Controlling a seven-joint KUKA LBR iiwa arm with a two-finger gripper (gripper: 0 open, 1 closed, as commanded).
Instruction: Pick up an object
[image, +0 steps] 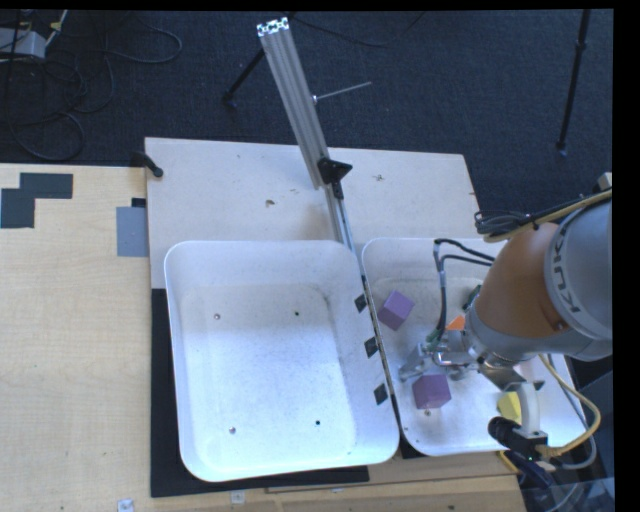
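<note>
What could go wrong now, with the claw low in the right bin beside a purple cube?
1. The claw appears to sit at the edge of the lower purple cube, not centred over it. Closing there may push the cube aside instead of gripping it.
2. The arm hides part of an orange object close behind the claw. A move in the right bin could knock it unseen.
</note>
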